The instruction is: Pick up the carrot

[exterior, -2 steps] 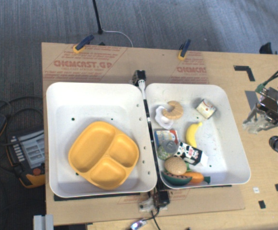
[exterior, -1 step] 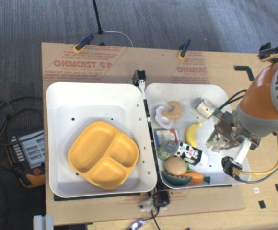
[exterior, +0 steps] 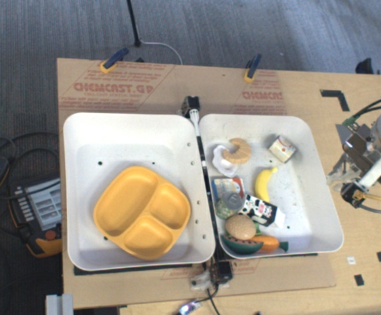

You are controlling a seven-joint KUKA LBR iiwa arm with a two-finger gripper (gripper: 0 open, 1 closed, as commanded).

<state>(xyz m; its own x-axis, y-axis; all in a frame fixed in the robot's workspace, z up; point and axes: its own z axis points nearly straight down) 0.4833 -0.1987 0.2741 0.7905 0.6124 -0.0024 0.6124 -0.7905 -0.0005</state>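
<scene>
The carrot (exterior: pixel 267 243), orange with a green stub on its right end, lies flat at the front edge of the right bin (exterior: pixel 312 143). It rests against a dark green bowl-shaped piece (exterior: pixel 238 246) and just in front of a brown bun (exterior: pixel 240 227). My gripper (exterior: pixel 362 170) is off to the right, outside the right bin's wall and over the bench, well away from the carrot. Nothing shows in its grasp.
The right bin also holds a banana (exterior: pixel 264 184), a donut (exterior: pixel 238 150), a white cup (exterior: pixel 224 163), a small box (exterior: pixel 282 148), a clear packet (exterior: pixel 228 194) and a black-and-white carton (exterior: pixel 258 210). A yellow divided plate (exterior: pixel 142 210) lies in the left bin (exterior: pixel 85 143).
</scene>
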